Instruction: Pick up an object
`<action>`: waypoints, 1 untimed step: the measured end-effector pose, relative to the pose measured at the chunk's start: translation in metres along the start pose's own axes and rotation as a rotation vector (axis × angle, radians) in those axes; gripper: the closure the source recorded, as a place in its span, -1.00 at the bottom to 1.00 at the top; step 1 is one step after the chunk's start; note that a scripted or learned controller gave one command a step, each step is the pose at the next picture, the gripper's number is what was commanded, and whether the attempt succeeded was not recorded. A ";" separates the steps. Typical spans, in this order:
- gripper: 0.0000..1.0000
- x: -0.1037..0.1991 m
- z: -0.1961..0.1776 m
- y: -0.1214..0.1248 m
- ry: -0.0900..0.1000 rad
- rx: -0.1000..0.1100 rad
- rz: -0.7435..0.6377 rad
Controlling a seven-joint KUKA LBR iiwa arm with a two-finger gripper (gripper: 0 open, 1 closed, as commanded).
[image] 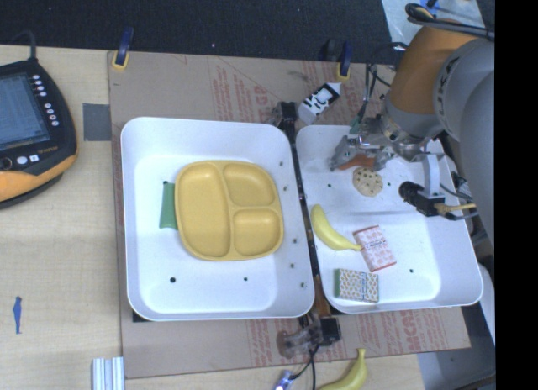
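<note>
My gripper [355,152] hangs over the far left part of the right bin [445,283], just above and left of a round speckled cookie [367,181]. A small orange-red thing [366,162] shows right under the gripper; whether it is held cannot be made out. Nearer the front of that bin lie a yellow banana [331,230], a red-and-white packet [374,248] and a green patterned packet [357,286].
The left bin [143,287] holds a yellow divided plate [229,209] lying on a green flat thing [168,205]. A black-and-white object [320,100] lies behind the bins, a second banana [350,374] in front, and a control pendant [29,132] at far left.
</note>
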State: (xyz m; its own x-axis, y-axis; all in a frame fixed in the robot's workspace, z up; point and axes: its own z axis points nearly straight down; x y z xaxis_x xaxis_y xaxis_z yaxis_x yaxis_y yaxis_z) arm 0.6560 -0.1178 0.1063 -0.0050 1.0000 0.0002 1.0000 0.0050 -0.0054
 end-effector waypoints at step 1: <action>-1.00 -0.050 -0.067 0.000 -0.001 -0.004 0.002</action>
